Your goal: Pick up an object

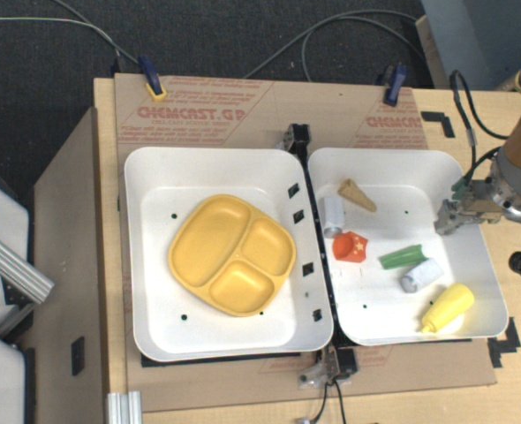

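While the gripper (450,217) hangs over the right bin's (393,159) right edge, I cannot tell its jaw state; nothing shows between them. Right bin: tan wedge (357,195) near back edge, grey cylinder (332,213) and red piece (350,247) by left edge, green block (401,257) centre, yellow bottle (447,307) front-right corner. Left bin (146,237): yellow divided plate (232,253), centre.

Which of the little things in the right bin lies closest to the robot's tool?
The green piece: it lies nearest the tool, while the yellow bottle sits nearer the bin's front edge.
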Controlling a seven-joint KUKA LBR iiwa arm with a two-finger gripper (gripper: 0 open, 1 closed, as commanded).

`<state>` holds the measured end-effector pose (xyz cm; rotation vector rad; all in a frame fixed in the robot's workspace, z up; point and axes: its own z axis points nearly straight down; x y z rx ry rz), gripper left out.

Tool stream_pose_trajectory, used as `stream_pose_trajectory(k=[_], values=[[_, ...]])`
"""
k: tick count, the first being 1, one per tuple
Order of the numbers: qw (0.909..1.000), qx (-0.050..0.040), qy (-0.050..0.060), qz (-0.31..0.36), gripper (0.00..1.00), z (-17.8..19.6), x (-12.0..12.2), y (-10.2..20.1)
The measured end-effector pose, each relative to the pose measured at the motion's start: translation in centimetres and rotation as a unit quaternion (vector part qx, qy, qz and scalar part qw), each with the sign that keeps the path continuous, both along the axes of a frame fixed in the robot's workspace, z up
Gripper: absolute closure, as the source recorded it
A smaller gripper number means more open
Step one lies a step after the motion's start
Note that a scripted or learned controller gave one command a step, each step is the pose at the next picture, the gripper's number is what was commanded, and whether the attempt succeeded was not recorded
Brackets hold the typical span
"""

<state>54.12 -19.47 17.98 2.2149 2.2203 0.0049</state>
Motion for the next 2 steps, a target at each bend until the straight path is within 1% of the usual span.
stream_pose_trajectory(k=[1, 2], values=[[1.0, -0.0002, 0.0, 0.0, 1.0, 4.5, 0.5, 0.4], [1.0, 0.0002, 0.001, 0.0, 1.0, 7.4, 0.7, 0.4]])
